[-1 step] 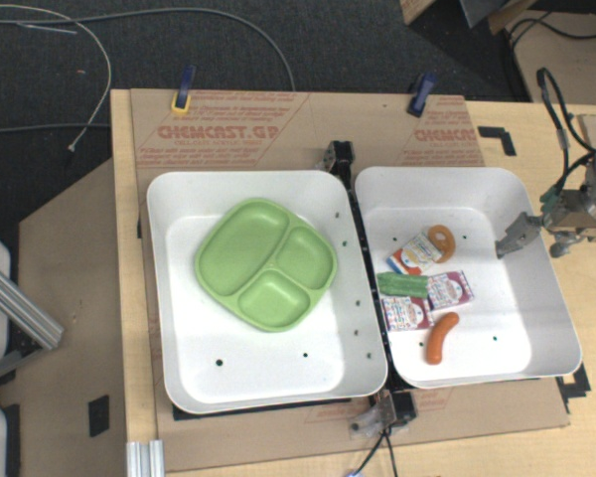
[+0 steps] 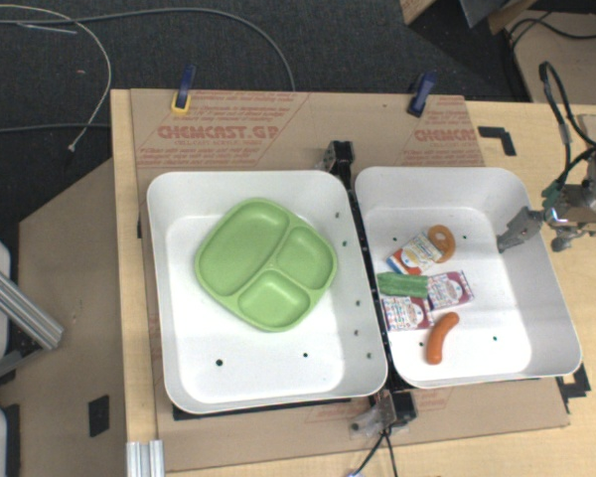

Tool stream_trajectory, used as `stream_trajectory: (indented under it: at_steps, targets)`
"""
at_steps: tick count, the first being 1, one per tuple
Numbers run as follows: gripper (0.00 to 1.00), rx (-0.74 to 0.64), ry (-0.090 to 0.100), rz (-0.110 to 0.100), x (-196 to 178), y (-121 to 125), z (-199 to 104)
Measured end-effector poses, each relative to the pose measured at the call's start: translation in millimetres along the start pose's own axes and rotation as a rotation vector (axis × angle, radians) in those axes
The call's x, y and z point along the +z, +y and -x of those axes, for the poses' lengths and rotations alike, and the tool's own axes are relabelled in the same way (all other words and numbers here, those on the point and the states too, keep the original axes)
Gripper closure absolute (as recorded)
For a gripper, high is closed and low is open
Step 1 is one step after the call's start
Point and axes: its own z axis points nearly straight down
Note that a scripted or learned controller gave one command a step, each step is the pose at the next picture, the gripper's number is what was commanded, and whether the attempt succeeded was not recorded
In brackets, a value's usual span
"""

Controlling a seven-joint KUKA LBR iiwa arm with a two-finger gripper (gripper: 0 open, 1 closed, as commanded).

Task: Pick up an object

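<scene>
Nothing is lifted yet: the gripper (image 2: 524,229) hangs at the right bin's (image 2: 536,366) three o'clock rim, well apart from the toys, and I cannot tell how its fingers stand. The whole pick remains, by my judgement: choosing a piece, descending, closing, raising.

The candidates cluster at the bin's nine o'clock side. A small pretzel (image 2: 440,238) lies at twelve o'clock of the cluster, touching a red-and-white packet (image 2: 414,256). A green pod (image 2: 403,284) lies across a second printed packet (image 2: 427,301), and an orange sausage (image 2: 438,337) sits at six o'clock.

The left bin (image 2: 194,366) holds a green divided plate (image 2: 266,264).
</scene>
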Motion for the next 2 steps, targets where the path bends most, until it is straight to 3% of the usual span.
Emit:
stream_trajectory:
  at_steps: [2]
  targets:
    - [0.00, 0.000, 0.003, -0.007, 105.6, -3.3, -3.6]
